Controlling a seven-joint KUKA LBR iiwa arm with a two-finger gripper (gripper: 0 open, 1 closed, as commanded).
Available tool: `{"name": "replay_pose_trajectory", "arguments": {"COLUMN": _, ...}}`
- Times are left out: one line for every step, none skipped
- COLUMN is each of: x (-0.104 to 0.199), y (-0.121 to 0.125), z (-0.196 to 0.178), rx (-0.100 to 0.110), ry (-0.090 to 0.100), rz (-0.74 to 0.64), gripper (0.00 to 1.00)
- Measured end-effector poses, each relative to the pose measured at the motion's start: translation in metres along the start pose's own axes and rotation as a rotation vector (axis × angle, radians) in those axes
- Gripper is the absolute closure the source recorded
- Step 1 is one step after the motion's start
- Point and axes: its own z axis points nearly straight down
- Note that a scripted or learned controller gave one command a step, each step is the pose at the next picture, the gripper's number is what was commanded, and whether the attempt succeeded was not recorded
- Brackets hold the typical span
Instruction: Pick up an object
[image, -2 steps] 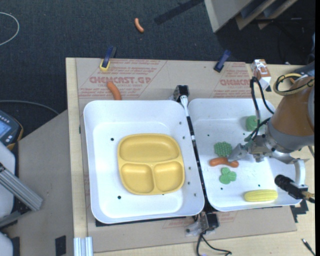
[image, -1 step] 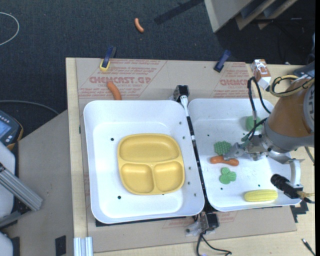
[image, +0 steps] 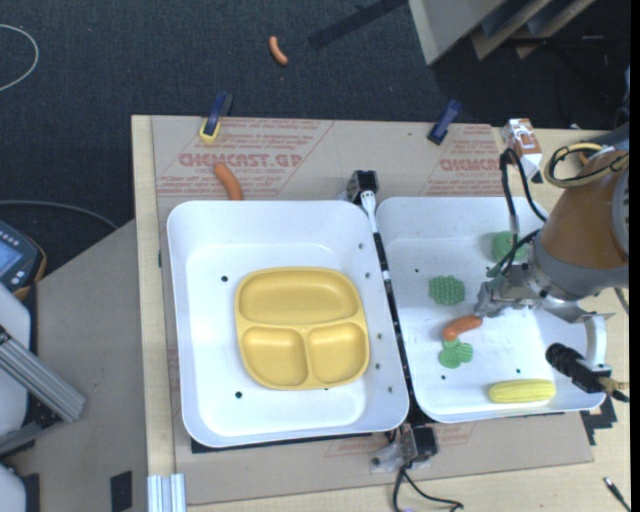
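In the camera view, the arm (image: 590, 225) reaches in from the right over the right bin (image: 420, 390), and its gripper (image: 492, 300) hangs low near that bin's middle. The fingers (image: 490, 296) are dark and small against the white floor, and whether they are spread or closed cannot be told from here.

Just below and left of the fingertips lies an orange carrot-like piece (image: 462, 326), its near end close to the tips; contact cannot be made out, and nothing is seen between the fingers. Further left of them sits a round green toy (image: 447, 290). Below the orange piece is a second green toy (image: 456, 354). A third green piece (image: 503, 244) lies above the fingers, partly hidden by the wrist. Well below and right of them, a yellow corn cob (image: 520, 392) rests near the bin's front rim.

The left bin (image: 200, 300) holds a yellow 3-compartment tray (image: 300, 326).
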Motion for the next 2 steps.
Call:
{"name": "replay_pose_trajectory", "arguments": {"x": -0.005, "y": -0.005, "z": -0.047, "rx": 0.018, "ry": 0.000, "rz": -0.001, "gripper": 1.00}}
{"name": "replay_pose_trajectory", "arguments": {"x": -0.006, "y": -0.013, "z": -0.101, "rx": 0.017, "ry": 0.000, "rz": -0.002, "gripper": 1.00}}
